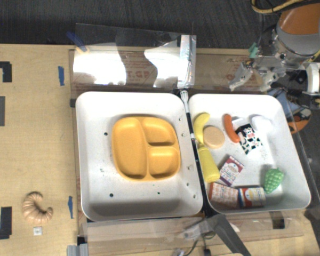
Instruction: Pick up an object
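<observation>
The right bin [294, 159] holds several items: a yellow banana [201, 122], a yellow bottle [208, 163], a tan round disc [214, 137], an orange carrot-like piece [231, 128], a black-and-white cow-print carton [248, 138], a small purple-edged box [230, 170], a red and white packet [224, 193], a lying can [254, 196] and a green knobbly fruit [273, 179]. My gripper [255, 80] hangs above the bin's back edge at the upper right. Its two fingers stand apart with nothing between them.
The left bin [90, 159] carries a yellow divided plate [145, 145]. A croissant-shaped toy [37, 207] lies on the wooden bench at the lower left. A clear plastic sheet [133, 63] stands behind the left bin. Cables hang by the arm at the far right.
</observation>
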Controlling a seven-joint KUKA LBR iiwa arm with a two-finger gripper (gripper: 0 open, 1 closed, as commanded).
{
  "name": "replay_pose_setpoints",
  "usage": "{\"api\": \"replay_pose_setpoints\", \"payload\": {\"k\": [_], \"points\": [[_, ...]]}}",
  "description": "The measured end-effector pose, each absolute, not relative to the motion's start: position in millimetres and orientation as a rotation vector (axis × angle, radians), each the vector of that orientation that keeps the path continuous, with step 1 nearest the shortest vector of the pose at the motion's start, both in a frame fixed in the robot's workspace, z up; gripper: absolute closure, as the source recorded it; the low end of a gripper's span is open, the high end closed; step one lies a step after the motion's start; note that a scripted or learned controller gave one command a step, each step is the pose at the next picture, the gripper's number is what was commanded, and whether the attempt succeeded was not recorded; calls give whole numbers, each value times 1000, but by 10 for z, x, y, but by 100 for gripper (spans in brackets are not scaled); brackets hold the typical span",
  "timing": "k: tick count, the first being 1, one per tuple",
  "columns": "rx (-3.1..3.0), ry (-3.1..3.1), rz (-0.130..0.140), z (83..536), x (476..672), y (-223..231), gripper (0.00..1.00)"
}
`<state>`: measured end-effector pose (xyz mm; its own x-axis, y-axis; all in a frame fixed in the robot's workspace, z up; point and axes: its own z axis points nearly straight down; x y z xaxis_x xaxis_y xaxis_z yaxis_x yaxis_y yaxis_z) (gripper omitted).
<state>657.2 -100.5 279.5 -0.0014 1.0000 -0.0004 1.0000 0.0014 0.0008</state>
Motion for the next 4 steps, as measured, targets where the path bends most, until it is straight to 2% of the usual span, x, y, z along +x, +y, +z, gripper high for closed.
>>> {"api": "replay_pose_setpoints", "payload": {"k": [1,2,3,4], "points": [[2400,2022,3,2977,6673,-1100,0],[2419,2016,-7,1174,6479,-1520,0],[2583,1783,4,984,6432,-1334,0],[2575,1779,24,1160,6481,-1329,100]]}}
